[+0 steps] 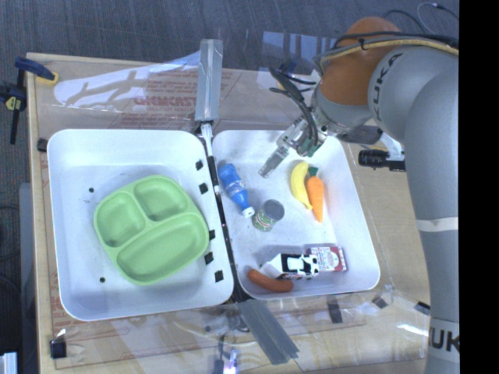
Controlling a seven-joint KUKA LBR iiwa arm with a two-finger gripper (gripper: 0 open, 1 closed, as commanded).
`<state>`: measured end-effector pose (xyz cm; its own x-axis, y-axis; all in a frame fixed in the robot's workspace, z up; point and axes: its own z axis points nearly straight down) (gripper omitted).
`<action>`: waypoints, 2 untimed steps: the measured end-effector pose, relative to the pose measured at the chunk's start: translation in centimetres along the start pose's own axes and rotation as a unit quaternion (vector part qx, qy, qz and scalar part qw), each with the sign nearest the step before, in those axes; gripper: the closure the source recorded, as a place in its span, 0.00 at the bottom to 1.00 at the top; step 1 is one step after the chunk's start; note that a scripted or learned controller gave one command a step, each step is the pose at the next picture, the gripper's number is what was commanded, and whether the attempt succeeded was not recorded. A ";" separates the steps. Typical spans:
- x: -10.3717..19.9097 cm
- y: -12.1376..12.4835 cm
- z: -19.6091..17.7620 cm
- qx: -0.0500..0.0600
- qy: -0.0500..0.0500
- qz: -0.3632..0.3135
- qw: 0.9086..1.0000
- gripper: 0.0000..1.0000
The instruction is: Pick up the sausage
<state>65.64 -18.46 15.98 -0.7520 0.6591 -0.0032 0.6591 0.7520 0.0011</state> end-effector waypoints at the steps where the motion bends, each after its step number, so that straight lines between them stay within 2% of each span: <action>1: 0.0 0.0 0.0 0.000 0.000 0.000 1.000 0.00; 2: 5.2 5.2 -10.5 -0.001 0.000 -0.012 1.000 0.00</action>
